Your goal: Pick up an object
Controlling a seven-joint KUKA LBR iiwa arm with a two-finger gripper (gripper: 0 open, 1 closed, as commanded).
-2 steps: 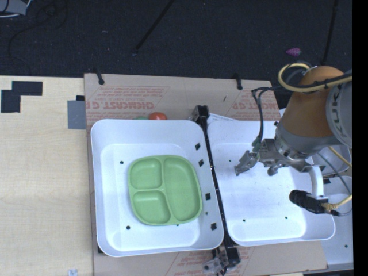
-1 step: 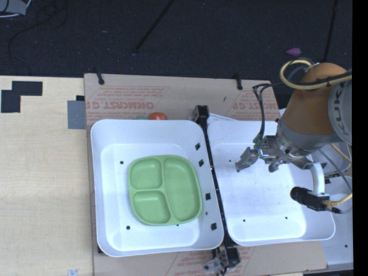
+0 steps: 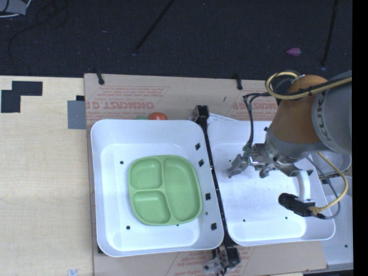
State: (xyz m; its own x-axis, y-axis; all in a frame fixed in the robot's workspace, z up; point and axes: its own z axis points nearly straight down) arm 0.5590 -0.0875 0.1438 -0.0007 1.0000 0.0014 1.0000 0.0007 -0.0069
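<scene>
The arm (image 3: pixel 299 114) rises closest to the lens, its orange band bulking over the right bin's (image 3: pixel 259 234) far right corner as it reaches in from the right. At its end the gripper (image 3: pixel 248 169) hangs over the upper middle of that bin, its fingers (image 3: pixel 234 169) spread apart above bare white floor, one slanting toward the divider between the bins, the other back toward the wrist. The plate (image 3: pixel 165 189), pale green with three compartments, two small on its left and one long on its right, lies flat near the middle of the left bin (image 3: pixel 109 211), well apart from the gripper and across the divider from it. Black clips (image 3: pixel 201 115) sit along the seam where the two bins meet. Both bins rest on a sheet of cardboard (image 3: pixel 126 99) with red print, which lies on the pale wooden bench (image 3: pixel 40 171). Just behind the left bin's far rim a small red thing (image 3: pixel 157 117) peeks up; what it is I cannot tell. Beyond the bench the floor (image 3: pixel 172 27) is dark, with a small purple scrap (image 3: pixel 294 52) on it at upper right.
</scene>
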